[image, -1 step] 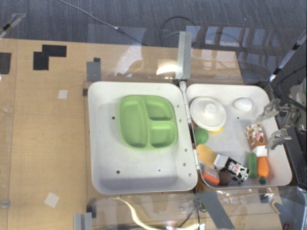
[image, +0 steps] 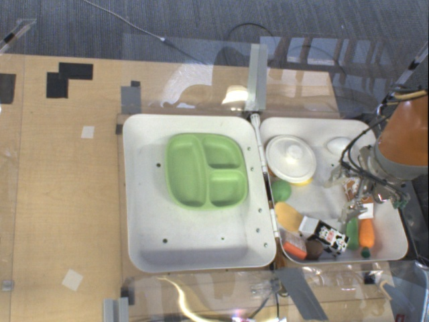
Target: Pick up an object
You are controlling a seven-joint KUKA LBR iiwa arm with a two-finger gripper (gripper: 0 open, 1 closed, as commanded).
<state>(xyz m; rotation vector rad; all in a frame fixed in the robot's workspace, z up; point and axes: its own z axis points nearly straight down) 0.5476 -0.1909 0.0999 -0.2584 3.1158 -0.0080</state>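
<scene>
Gripper point(image: 353, 203) hangs low in the right bin point(image: 400, 250); I cannot tell its state. Just beside it, an orange carrot toy point(image: 366, 233) lies lengthwise, green end nearest me. No readable writing.

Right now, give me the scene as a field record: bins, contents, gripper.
left bin: green divided plate, flat, near centre
right bin: white lidded bowl at far left; toy carrot, green ball, other small items along the near wall
gripper: low over right bin, near the carrot; grasp not discernible
arm: enters from right
</scene>
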